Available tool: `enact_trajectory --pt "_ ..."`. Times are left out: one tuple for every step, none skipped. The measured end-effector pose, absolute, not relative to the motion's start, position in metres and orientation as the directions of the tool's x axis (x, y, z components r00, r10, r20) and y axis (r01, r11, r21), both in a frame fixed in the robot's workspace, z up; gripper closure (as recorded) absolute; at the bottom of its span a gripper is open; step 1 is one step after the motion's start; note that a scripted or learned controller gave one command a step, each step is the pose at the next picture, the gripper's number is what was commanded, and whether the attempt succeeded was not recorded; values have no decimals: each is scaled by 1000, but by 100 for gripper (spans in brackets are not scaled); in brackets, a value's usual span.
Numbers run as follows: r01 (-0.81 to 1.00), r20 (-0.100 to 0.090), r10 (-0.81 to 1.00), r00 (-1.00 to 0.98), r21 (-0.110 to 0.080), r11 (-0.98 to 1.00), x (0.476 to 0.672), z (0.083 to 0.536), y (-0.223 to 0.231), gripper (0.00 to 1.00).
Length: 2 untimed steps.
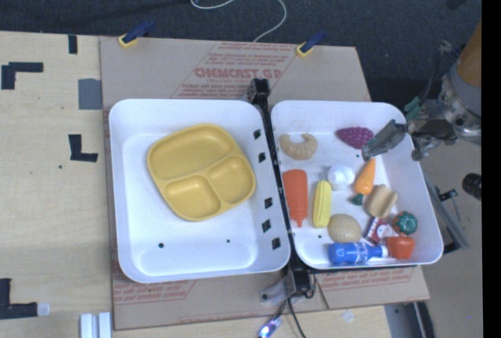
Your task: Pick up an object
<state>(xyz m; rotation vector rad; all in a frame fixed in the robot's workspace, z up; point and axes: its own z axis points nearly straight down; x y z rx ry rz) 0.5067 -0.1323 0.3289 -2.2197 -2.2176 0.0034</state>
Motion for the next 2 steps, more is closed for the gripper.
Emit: enact_trajectory --pt "1000 -6 1000 5 12 -4 483 449 -186 0" --pt "1000 -7 1000 2 11 -2 484 541 -226 0"
